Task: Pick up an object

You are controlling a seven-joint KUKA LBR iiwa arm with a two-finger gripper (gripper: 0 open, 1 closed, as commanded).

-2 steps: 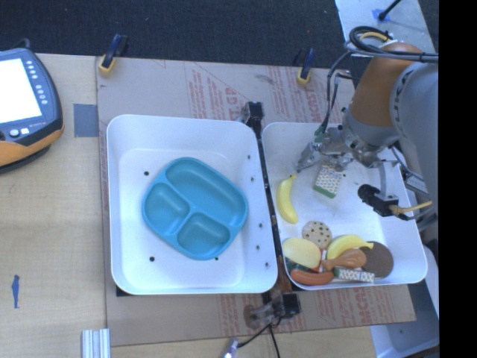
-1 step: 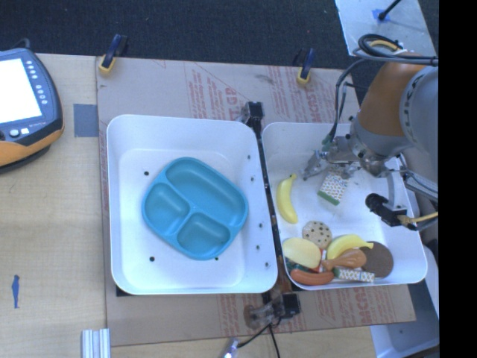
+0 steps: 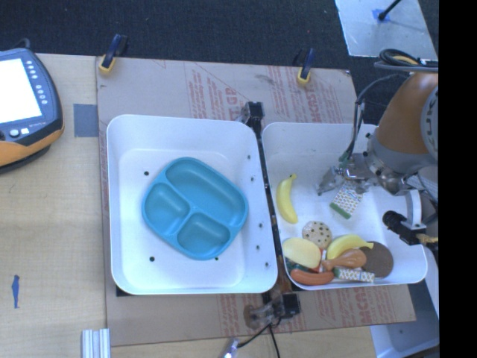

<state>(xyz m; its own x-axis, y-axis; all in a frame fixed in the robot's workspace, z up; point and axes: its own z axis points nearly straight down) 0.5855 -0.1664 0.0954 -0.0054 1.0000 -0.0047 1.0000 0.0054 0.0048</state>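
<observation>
Leftmost, a teach pendant [image 3: 22, 107] with a lit white screen lies on the bench, well apart from the bins. Left bin [image 3: 123, 200]: holds one blue divided plate [image 3: 194, 208], three compartments, set askew near the bin's middle. Right bin [image 3: 298, 136]: a yellow banana [image 3: 287, 198] lies by itself near the left wall, long axis running roughly near-to-far in the camera view, stem end pointing to the far side, slightly curved. Just nearer, a speckled cookie [image 3: 317, 234]. Along the near wall a cluster, pieces touching or overlapping: yellow-and-red apple-like fruit [image 3: 302, 253], hot dog [image 3: 313, 277] lying along the wall, second smaller banana [image 3: 347, 244] with long axis left-to-right, a brown round disc [image 3: 378, 259]. Further right, the gripper [image 3: 345, 183] is low over the right bin's far-right part; metal fingers spread left and right, jaws apart. A small white-and-green patterned packet [image 3: 346, 199] sits right at the gripper, tilted, long axis diagonal; cannot tell whether the fingers grip it or it merely lies beneath them. Grey arm with orange band [image 3: 410, 118] enters from the right.
</observation>
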